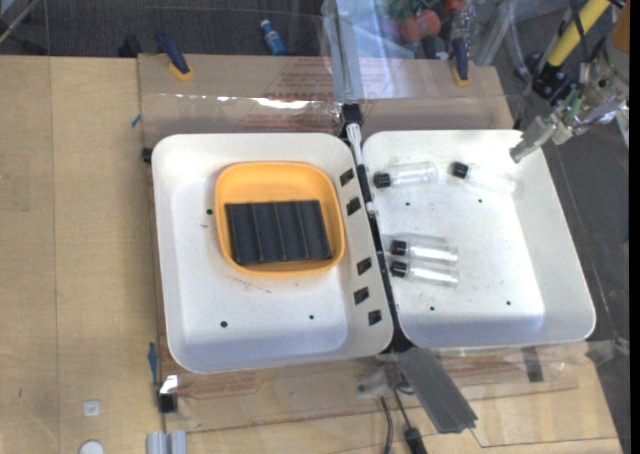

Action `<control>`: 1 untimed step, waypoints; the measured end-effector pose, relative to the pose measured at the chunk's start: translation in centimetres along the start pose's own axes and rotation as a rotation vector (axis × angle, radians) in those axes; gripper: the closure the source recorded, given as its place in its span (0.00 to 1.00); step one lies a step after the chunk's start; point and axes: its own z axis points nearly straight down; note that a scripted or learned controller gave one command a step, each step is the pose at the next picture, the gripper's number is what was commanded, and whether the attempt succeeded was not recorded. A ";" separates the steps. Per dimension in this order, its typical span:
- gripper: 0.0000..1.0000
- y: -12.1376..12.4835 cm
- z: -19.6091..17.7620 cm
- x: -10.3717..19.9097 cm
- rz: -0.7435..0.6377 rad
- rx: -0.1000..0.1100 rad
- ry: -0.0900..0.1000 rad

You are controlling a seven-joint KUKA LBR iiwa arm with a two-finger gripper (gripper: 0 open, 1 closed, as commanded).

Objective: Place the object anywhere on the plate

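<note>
An orange plate point(279, 185) lies in the left bin point(190, 322). A black ridged rectangular block point(277, 231) rests flat on the plate, covering most of its middle. The right bin point(520, 312) holds several clear vials with black caps: one point(405, 176) near its back left, another point(470, 173) further right, and two side by side point(425, 259) near the middle. My gripper point(523, 149) hangs over the back right corner of the right bin, away from the vials and far from the plate. I see nothing held in it.
A black divider with clips point(362, 242) runs between the two bins. A clear box of colourful items point(420, 2) stands behind the bins. Wooden bench surface point(70, 242) stretches to the left.
</note>
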 end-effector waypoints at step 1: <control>0.00 -0.1 -0.1 -0.1 0.032 -0.003 0.002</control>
